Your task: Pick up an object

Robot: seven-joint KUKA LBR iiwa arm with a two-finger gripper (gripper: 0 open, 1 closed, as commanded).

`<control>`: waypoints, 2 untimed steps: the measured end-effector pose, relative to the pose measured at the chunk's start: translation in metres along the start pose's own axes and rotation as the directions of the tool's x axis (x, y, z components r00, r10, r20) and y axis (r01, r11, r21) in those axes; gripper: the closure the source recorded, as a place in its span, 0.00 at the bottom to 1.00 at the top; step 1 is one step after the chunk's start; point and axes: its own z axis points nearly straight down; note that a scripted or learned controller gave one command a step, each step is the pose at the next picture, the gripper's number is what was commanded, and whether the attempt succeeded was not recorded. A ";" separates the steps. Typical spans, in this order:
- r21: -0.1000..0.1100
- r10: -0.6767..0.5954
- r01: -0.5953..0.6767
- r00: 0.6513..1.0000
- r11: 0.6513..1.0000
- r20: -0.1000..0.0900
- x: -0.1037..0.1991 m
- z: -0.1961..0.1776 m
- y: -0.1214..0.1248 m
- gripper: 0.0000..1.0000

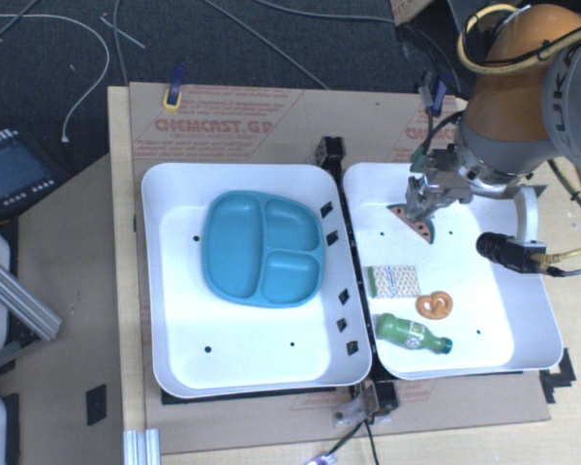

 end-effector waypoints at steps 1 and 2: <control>0.002 0.001 -0.001 1.000 1.000 0.001 0.045 0.006 0.007 1.00; 0.005 0.002 -0.002 1.000 1.000 0.000 0.096 0.018 0.010 1.00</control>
